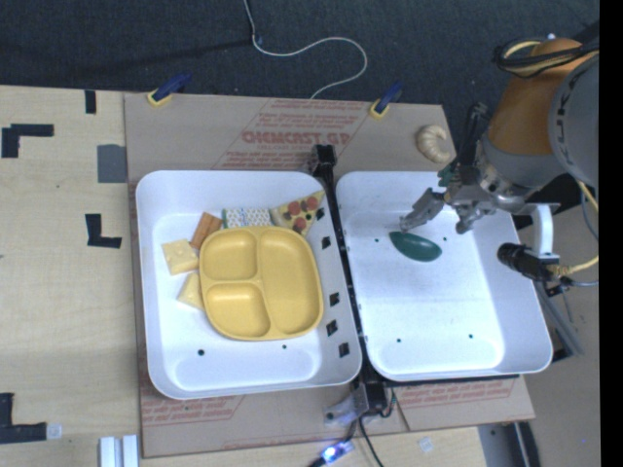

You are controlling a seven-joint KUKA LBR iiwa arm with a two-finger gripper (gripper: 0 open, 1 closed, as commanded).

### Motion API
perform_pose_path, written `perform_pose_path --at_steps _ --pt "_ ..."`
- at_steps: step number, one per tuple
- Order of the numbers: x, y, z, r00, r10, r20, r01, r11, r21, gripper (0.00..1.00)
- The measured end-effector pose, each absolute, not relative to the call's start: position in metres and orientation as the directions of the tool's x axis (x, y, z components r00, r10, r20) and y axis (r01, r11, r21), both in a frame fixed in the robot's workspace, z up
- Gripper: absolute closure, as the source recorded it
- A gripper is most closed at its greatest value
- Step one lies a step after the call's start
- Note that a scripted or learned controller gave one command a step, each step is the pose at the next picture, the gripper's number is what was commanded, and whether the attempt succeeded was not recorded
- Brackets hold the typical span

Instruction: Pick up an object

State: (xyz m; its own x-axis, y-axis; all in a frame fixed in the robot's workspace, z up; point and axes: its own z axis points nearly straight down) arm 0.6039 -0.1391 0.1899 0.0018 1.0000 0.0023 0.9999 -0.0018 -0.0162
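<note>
The dark green object [417,246] lies in the right bin [438,353], long axis running ten to four o'clock. The gripper [443,215] hovers just at its one o'clock, jaws spread wide, holding nothing.

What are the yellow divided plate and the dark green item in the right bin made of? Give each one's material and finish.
Yellow divided plate: looks like moulded plastic, smooth and matte, going by its even colour and soft rounded compartment ridges. Dark green item: probably plastic or rubber, slightly glossy, with a faint sheen on its rounded top; too small to tell more.
</note>
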Motion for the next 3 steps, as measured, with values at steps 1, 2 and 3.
perform_pose_path --at_steps 1,2,3 --pt "0.607 -0.139 0.199 -0.002 1.000 0.001 1.000 0.002 -0.002 0.00" --pt "0.610 -0.145 0.152 -0.001 1.000 -0.001 1.000 0.001 -0.005 0.00" --pt "0.617 -0.141 0.093 -0.003 1.000 -0.001 1.000 0.003 -0.004 0.00"
